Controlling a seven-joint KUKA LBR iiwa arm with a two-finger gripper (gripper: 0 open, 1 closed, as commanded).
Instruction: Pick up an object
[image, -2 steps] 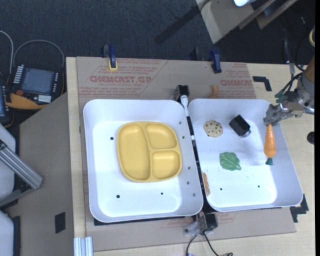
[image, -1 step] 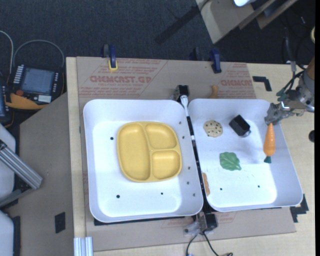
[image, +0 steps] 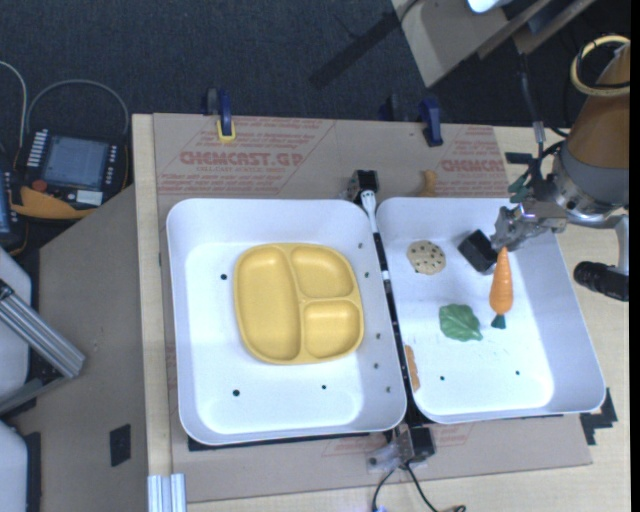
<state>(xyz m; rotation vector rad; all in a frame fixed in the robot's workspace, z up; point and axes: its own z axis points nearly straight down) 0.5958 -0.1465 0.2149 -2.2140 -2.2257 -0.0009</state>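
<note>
In the right-hand white bin (image: 560, 385), the grey two-finger gripper (image: 503, 243) is clamped on the top of a hanging orange plastic carrot (image: 501, 285), near a green leaf (image: 460, 323) and round cookie (image: 427, 257).

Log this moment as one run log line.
gripper: over right bin, at carrot top | cookie, green leaf: loose | yellow tray: left bin

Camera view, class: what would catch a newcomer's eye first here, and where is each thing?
The yellow divided plate stands out, sitting in the middle of the left bin. In the right bin, an orange carrot hangs upright just below the gripper, with a cookie and a green leaf lying to its left.
</note>
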